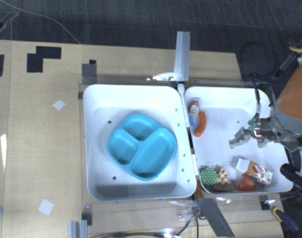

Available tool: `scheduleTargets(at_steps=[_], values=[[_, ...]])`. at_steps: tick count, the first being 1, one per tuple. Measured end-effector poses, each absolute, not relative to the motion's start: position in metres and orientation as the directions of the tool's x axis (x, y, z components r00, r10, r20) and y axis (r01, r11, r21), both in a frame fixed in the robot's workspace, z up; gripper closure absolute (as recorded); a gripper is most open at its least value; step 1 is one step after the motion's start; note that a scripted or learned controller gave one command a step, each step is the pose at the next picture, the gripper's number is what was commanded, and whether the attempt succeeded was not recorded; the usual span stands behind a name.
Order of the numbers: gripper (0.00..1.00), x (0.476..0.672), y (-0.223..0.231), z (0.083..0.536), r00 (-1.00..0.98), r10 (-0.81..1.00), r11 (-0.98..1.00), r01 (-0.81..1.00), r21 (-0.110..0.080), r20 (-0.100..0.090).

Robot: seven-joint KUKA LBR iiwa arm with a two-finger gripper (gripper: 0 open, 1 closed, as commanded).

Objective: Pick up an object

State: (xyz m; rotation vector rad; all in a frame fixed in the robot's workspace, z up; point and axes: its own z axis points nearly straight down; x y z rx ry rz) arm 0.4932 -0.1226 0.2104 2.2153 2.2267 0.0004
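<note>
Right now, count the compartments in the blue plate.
3, all in the blue plate in the left bin: one at the top, one at the left, and the largest at the lower right.

open floor mid right bin (225, 110), toys (235, 176) crowding its near edge, bottle (193, 113) along divider

**Colours, both bins**

White bins (96, 148). Left of the divider: light-blue sectioned plate (142, 146). Right of it: orange sausage-shaped item (200, 123) w/ red-white-blue tube (193, 112) alongside; green knobbly ball (208, 175), brown-tan patterned piece (223, 180), orange-red carton w/ white print (257, 173). Bench (37, 148) pale wood w/ black squares.
</note>
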Motion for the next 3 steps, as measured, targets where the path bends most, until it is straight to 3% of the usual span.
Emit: scheduleTargets(at_steps=[1, 2, 3], values=[[0.0, 0.509, -0.099, 0.222, -0.007, 1.0, 0.007, 1.0, 0.001, 0.0], [0.0, 0.487, -0.157, 0.132, 0.002, 1.0, -0.002, 1.0, -0.001, 0.0], [0.0, 0.546, -0.139, 0.15, -0.474, 0.88, 0.474, 0.88, 0.004, -0.002]])
